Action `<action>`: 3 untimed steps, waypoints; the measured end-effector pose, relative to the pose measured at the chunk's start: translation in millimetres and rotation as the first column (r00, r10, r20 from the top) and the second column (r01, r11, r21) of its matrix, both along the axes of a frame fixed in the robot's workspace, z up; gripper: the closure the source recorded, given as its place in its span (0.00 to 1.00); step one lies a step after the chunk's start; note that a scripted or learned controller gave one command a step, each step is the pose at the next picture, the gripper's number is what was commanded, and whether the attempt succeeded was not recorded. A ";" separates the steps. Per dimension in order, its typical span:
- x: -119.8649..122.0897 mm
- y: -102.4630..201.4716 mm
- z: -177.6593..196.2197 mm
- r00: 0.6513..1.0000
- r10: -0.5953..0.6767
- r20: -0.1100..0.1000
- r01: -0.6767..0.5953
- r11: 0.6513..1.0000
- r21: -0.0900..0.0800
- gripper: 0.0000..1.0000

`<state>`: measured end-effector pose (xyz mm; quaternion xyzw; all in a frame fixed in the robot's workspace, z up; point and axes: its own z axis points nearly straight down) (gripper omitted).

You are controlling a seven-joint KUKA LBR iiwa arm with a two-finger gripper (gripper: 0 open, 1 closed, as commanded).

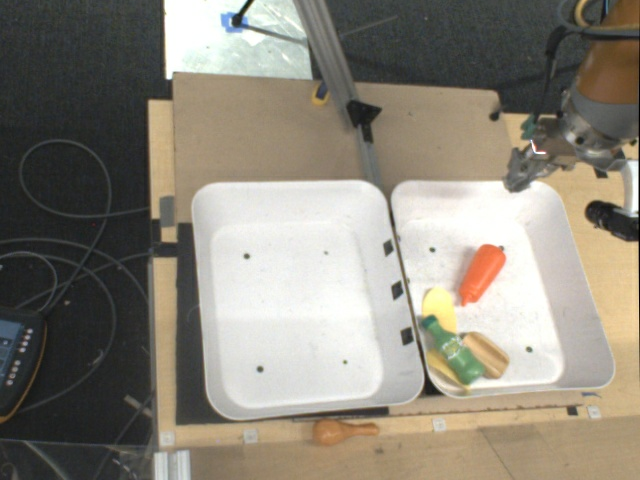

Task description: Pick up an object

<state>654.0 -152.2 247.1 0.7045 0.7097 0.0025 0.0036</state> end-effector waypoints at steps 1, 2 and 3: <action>-16.3 53.1 8.4 1.000 0.003 -0.007 -0.003 1.000 0.003 1.00; -42.3 107.4 -1.7 1.000 0.003 -0.010 -0.003 1.000 0.004 1.00; -59.1 156.4 -15.9 1.000 0.003 -0.011 -0.003 1.000 0.004 1.00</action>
